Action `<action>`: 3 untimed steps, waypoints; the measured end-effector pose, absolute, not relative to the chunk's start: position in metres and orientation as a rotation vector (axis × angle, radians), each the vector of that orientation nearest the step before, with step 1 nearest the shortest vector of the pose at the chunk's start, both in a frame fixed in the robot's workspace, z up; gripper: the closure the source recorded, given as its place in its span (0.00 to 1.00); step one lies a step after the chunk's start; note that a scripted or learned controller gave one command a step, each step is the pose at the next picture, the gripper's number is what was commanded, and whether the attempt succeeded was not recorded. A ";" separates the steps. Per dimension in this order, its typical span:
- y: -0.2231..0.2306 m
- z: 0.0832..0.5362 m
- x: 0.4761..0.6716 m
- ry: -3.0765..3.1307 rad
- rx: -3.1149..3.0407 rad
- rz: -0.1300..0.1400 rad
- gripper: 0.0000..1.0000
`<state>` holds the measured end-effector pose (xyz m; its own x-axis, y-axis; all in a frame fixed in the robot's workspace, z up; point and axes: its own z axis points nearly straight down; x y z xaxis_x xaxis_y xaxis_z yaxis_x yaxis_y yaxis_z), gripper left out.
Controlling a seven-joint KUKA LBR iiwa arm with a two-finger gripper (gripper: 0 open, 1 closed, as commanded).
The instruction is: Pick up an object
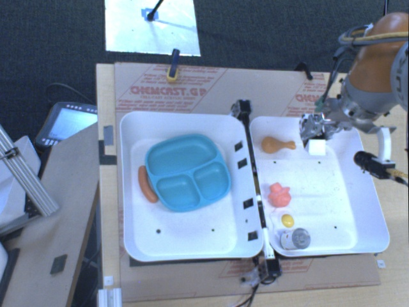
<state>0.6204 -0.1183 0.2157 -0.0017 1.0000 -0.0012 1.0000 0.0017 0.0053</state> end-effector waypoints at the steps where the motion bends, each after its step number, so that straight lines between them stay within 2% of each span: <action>1: -0.118 0.230 0.621 2.224 2.216 0.002 1.00; 3: -0.003 0.240 0.584 2.233 2.210 0.004 1.00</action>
